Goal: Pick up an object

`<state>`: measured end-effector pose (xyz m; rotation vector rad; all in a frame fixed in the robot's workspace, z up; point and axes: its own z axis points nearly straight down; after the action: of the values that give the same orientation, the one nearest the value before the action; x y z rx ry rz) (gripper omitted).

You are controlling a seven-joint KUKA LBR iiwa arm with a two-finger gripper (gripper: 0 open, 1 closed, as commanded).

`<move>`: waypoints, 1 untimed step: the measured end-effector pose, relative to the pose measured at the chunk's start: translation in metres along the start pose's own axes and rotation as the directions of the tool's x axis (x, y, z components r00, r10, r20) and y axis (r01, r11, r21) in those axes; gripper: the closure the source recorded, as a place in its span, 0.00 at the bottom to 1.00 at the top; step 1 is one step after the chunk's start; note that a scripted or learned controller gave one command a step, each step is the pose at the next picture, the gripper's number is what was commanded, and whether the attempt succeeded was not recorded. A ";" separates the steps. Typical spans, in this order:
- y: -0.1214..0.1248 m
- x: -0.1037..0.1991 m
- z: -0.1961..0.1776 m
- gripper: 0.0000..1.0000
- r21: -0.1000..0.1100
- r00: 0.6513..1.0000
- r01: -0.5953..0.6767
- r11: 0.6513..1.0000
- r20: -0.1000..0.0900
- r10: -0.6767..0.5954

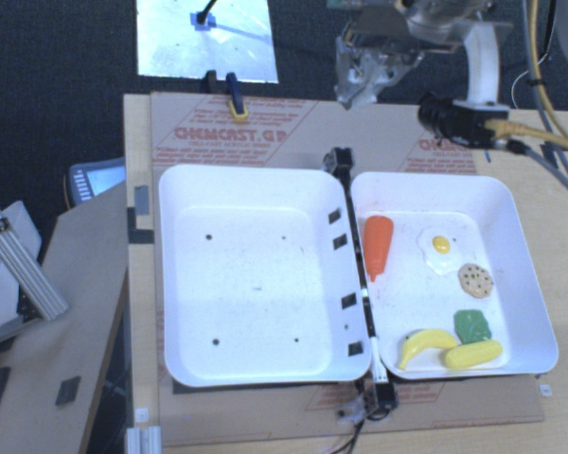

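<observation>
pincer (360, 88): hung above bench, behind the bins, carried nothing; finger state unclear
carrot (377, 245): untouched in right bin (525, 253)
progress: nothing picked yet

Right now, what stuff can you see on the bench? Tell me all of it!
Bins: two, white, side by side.
Carrot: one, orange, right bin, near the divider.
Egg: one, white with yellow yolk, right bin, middle.
Cookie: one, tan, below the egg.
Green piece: one, right bin, lower part.
Banana: one, yellow, right bin, front.
Yellow piece: one, beside the banana.
Clamps: two, one yellow-tipped, behind the left bin.
End effector: one, grey, above the bench's back edge.
</observation>
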<state>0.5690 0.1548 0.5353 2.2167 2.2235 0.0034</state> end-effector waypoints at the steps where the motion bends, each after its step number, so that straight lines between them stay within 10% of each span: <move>1: 0.001 0.003 0.000 1.00 0.000 1.000 0.001 1.000 0.000 -0.001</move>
<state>0.5695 0.1573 0.5354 2.2158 2.2244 0.0036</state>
